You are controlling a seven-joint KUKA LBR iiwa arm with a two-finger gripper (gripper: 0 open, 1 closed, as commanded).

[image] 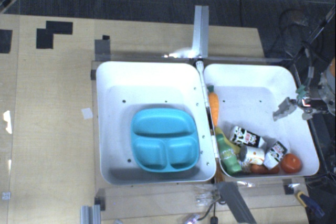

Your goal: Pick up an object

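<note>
we see the hand (286,108) empty, grip state unclear; we'd descend squarely on the tomato (291,163), isolated in the right bin (252,78).

Open floor across the upper half of the right bin (252,84). Crowded along its near edge: carrot (213,107), green bottle (227,152), 2 cartons (247,137), tomato (291,163). Blue tray (164,139) filling the left bin's (113,113) middle.

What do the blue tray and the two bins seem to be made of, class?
Blue tray: probably moulded plastic, an even matte colour with rounded, pressed-in compartments. Left bin and right bin: likely thin white plastic or coated metal, smooth and slightly glossy with rounded corners; the look leaves it open.
</note>
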